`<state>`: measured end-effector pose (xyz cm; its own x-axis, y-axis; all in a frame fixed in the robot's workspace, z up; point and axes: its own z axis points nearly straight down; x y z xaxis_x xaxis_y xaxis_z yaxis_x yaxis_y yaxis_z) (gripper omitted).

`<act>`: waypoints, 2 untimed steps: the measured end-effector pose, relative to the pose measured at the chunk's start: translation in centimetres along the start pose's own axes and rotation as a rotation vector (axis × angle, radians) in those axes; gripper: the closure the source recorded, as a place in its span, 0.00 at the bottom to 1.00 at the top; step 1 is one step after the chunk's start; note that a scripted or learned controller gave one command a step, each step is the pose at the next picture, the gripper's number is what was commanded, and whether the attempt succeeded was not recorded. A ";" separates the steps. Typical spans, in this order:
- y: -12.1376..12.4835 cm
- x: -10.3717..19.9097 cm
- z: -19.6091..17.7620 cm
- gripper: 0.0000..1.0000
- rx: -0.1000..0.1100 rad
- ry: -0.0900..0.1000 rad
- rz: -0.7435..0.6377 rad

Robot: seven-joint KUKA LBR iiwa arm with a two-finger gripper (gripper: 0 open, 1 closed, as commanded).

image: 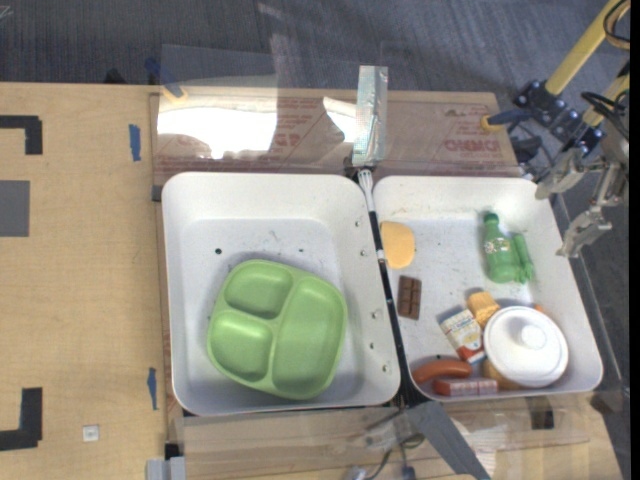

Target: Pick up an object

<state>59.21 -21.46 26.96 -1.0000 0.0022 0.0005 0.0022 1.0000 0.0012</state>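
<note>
Clutter fills the right bin [560,223]: a green bottle [504,249] at upper right, a yellow piece [398,243] and brown block [409,296] near the divider, a white lidded container [527,343] at lower right. The left bin [190,218] holds a green divided plate [277,329]. The pincer [580,230] hangs at the right edge of the frame, grasp state indeterminable; judged best practice is a vertical descent on the isolated bottle, clear of walls.
</note>
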 end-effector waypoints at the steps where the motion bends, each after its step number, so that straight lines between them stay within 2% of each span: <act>1: 6.3 -0.4 10.6 0.00 -0.005 0.011 0.099; 2: 9.7 2.8 17.1 0.00 0.003 -0.013 -0.022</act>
<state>56.40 -11.73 9.91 -0.9997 -0.0200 -0.0121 -0.0200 0.9998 -0.0021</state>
